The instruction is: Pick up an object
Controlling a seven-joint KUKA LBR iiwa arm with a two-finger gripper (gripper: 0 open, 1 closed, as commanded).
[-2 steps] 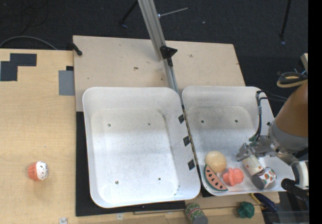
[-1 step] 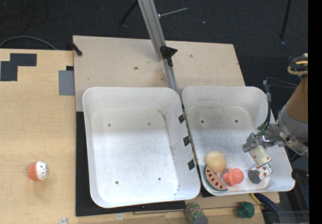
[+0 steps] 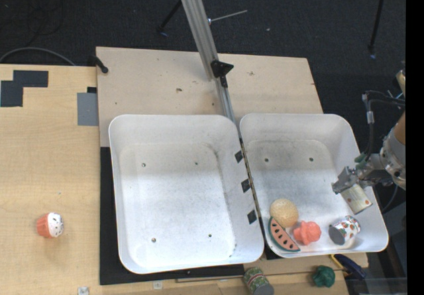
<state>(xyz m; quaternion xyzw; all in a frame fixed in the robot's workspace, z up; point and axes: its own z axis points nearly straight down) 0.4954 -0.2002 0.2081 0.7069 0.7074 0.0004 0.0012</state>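
Observation:
Several small objects lie at the near end of the right bin: a tan rounded lump, a watermelon slice, a pink-red toy and a white and grey patterned piece. My gripper hangs over the right bin's right side, just above and to the right of the patterned piece. The arm comes in from the right edge. No object shows in the gripper's grasp.
The left bin stands beside the right one, with a slanted aluminium post rising behind the seam. A red and white toy lies on the wooden bench at far left. Two green items sit below the bins' front edge.

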